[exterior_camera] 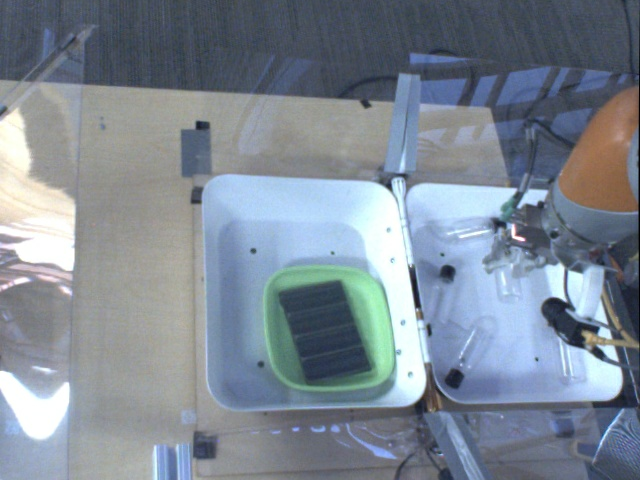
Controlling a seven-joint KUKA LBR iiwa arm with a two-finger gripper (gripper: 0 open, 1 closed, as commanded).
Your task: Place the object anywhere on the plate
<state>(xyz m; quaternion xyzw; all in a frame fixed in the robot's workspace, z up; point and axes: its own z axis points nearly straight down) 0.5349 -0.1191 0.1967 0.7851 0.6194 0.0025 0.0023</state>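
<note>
A pale wooden bench point(120, 268) carries two white bins side by side. The left bin point(225, 298) holds a green plate point(275, 313) at 6 o'clock, and a dark ribbed block point(322, 330) lies on it. Over the right bin point(455, 388), at 1 o'clock, hangs the gripper point(512, 258); whether it is open or closed cannot be told. Clear tubes point(468, 346) lie below it.

A green plate point(372, 313) sits in the left bin point(225, 268), toward its 5 o'clock corner, with a dark ridged block point(322, 330) lying flat on it. In the right bin point(470, 393), clear plastic tubes point(466, 350) with black caps lie scattered. The arm point(605, 173) enters from 3 o'clock, and its gripper point(508, 268) hangs over that bin's upper half.
</note>
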